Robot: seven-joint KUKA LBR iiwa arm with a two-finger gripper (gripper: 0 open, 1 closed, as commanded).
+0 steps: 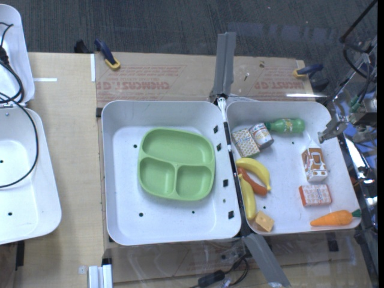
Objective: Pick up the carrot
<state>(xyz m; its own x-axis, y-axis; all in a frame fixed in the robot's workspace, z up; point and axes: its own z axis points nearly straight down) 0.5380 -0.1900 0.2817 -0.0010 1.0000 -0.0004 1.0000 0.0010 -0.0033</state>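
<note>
The carrot (pixel 332 219) is orange with a small green tip. It lies flat in the front right corner of the right bin (pixel 282 228), along the bin's front wall, with its tip against the right wall. Nothing touches or covers it. The closest item is a small orange-and-white packet (pixel 315 194) just behind it.
The right bin also holds a white carton (pixel 314 164), a green bottle (pixel 286 125), a can (pixel 261 135), a checkered box (pixel 244 141), two bananas (pixel 253 171), a red sausage (pixel 255 185) and a cheese wedge (pixel 264 222). In the left bin lies a green divided plate (pixel 177 163). Cables and metal parts (pixel 354 125) crowd the right edge.
</note>
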